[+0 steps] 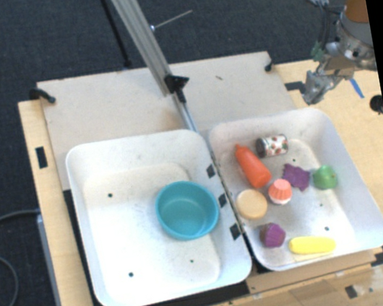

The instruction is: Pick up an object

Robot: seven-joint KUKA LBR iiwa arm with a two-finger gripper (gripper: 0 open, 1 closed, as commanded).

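Hovering at two o'clock outside the right bin (345, 130), the gripper (312, 88) hides its jaw state; we cannot tell. We centre above the orange carrot (252, 166) before descending.

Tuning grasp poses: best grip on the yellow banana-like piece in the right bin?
Probably from straight above, across the middle of the yellow piece, fingers closing over its short width. It lies flat and long, roughly parallel to the right bin's near wall and close to it, so a side approach looks cramped. The purple piece sits just to its left.
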